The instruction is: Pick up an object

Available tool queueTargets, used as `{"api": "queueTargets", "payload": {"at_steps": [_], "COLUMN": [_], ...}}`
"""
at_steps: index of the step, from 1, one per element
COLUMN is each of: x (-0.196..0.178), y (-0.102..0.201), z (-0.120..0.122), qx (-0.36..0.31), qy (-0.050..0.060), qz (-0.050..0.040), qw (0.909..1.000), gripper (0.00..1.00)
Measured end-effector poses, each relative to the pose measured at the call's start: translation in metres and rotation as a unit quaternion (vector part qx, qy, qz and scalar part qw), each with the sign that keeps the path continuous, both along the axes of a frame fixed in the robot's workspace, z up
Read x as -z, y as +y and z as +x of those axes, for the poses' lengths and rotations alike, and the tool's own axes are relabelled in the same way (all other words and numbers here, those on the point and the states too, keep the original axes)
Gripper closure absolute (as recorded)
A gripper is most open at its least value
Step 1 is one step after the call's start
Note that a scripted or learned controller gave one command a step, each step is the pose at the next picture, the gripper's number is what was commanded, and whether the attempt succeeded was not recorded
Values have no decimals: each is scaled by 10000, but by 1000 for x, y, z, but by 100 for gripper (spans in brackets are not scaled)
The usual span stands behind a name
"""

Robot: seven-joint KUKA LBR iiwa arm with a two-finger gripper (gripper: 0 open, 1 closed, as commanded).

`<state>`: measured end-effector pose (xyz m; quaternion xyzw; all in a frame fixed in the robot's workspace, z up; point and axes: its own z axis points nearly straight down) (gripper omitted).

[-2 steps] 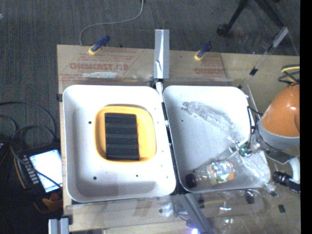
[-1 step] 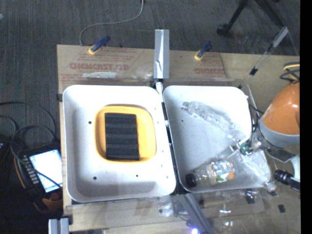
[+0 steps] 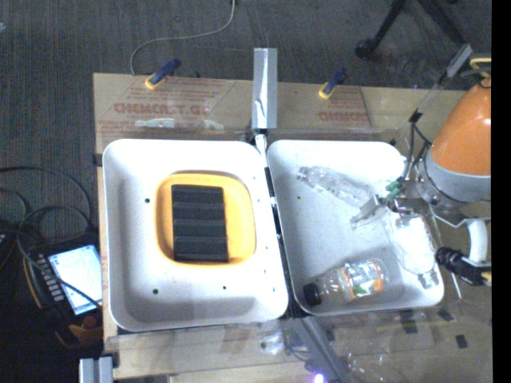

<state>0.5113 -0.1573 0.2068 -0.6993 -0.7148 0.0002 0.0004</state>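
Orange-banded arm leans over rt bin (image 3: 335, 154); pincer (image 3: 375, 210) state can't tell

Even overhead light, white bins (image 3: 120, 214) glaring slightly, overall soft and grainy.

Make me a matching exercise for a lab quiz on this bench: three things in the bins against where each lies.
Things:
1. yellow tray with black insert
2. clear crumpled bottle
3. bottle with orange label

Places:
A. right bin, near front edge
B. left bin, in its middle
C. right bin, toward the back

Pairs: 1-B, 2-C, 3-A
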Motion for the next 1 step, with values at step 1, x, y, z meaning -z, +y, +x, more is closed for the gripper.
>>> {"api": "queueTargets", "payload": {"at_steps": [1], "x": [-27], "y": [11], "z": [41], "qx": [-353], "qy": [1], "qz": [-1], "qw": [9994], "gripper": [100]}}
